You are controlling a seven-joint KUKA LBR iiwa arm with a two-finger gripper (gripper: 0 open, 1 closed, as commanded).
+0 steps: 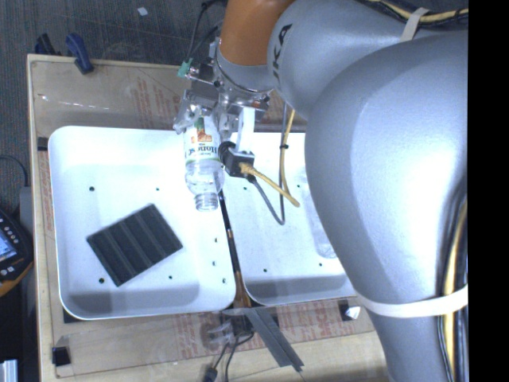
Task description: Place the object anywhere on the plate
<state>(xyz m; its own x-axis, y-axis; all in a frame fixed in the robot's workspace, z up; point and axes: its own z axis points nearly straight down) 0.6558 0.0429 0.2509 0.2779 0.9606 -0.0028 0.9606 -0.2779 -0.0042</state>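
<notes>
Hand (208, 126) grips clear plastic bottle (203, 165); ribbed dark plate (134, 243).

I see a pale wooden bench (119, 102) on dark grey carpeted floor (119, 14); blue clamp (78, 52) at its far-left corner.

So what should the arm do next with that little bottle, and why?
Probably carry the bottle left and toward the near side, over the dark ridged plate. The bottle hangs at the pincer above the left bin's far right part, while the plate lies lower left in that bin, well apart from it.
</notes>
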